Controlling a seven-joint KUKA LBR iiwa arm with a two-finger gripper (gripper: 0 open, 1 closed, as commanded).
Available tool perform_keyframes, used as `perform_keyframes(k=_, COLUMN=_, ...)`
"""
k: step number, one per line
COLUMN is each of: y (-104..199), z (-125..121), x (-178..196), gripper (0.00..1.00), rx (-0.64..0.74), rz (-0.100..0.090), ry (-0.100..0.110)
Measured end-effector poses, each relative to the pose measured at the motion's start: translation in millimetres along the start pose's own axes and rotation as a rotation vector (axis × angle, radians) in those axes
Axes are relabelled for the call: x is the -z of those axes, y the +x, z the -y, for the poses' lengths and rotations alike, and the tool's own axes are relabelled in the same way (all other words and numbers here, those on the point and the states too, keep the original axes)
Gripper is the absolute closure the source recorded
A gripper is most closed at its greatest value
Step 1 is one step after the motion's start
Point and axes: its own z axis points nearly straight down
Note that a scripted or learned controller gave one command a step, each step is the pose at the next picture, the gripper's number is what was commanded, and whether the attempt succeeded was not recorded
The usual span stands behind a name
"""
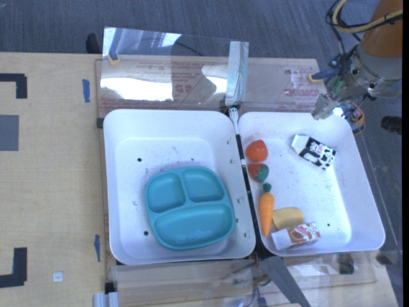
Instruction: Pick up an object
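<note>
White right bin point(367, 232) is the landmark. Gripper point(332, 104) hovers at its far rim; can't tell how wide the jaws stand, nothing seen held. Nearest pick: black-and-white carton point(314, 151), inside the bin just toward the near side of the jaws. Best to centre above it, then descend straight. Carrot point(266, 213) lies by the bin's left wall, well apart.

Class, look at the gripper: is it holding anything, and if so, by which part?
Nothing is held. The gripper hangs over the top right corner of the right bin, with no object between its fingers.
</note>
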Motion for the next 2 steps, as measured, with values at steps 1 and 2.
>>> perform_keyframes(k=1, y=-68.5, z=12.6, x=78.6, gripper=1.0, rx=0.232, rz=0.01, ry=-0.007)
perform_keyframes(k=2, y=25.6, z=-15.9, x=31.7, gripper=1.0, rx=0.336, rz=0.0, ry=0.0)
